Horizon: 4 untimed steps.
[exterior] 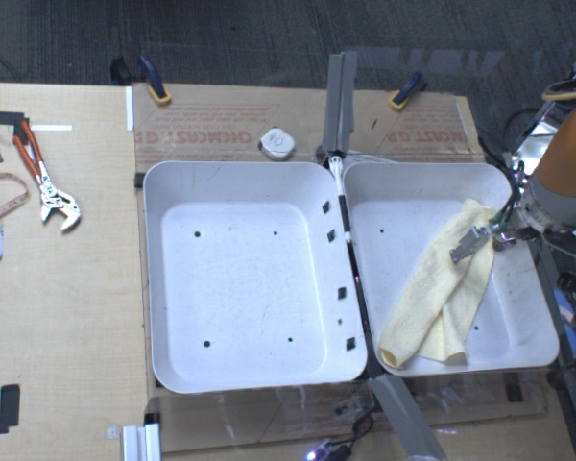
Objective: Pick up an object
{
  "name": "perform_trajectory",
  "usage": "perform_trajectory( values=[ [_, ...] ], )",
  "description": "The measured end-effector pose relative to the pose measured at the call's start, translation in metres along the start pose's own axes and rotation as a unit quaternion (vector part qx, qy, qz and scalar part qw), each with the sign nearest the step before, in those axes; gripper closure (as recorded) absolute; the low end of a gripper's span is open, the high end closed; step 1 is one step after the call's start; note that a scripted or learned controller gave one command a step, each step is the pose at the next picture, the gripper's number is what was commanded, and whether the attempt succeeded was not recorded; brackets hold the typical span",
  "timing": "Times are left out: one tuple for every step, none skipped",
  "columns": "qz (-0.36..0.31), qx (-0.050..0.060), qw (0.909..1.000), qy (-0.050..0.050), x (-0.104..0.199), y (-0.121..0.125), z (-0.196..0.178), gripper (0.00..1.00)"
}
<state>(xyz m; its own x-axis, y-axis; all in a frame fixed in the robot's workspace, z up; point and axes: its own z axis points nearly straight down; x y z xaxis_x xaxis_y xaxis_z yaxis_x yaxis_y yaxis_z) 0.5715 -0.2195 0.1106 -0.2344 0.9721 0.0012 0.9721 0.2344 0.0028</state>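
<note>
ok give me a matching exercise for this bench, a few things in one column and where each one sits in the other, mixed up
Things:
1. yellow cloth
2. pliers
3. tape measure
4. tool

Places:
A. on the cardboard behind the bins
B. lying in the right bin
C. on the wooden bench left of the left bin
D. low over the cloth's upper end

Pairs: 1-B, 2-C, 3-A, 4-D

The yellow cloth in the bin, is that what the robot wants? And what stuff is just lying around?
For the job:
yellow cloth, lying in the right bin
gripper, over the cloth's upper end

Just lying about:
left bin
wrench on the bench
round white tape measure
two clamps
</note>
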Motion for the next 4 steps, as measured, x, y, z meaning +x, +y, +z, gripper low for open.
perform_trajectory(
  values=[
    [-0.009, 0.0, 1.0, 0.002, -0.001, 0.018, 0.018, 0.0],
    [-0.009, -0.001, 1.0, 0.0, -0.002, 0.018, 0.008, 1.0],
    [0.027, 0.001, 0.9996, -0.001, 0.057, 0.055, -0.06, 1.0],
    [0.027, 0.001, 0.9996, -0.001, 0.057, 0.055, -0.06, 0.0]
  ],
)
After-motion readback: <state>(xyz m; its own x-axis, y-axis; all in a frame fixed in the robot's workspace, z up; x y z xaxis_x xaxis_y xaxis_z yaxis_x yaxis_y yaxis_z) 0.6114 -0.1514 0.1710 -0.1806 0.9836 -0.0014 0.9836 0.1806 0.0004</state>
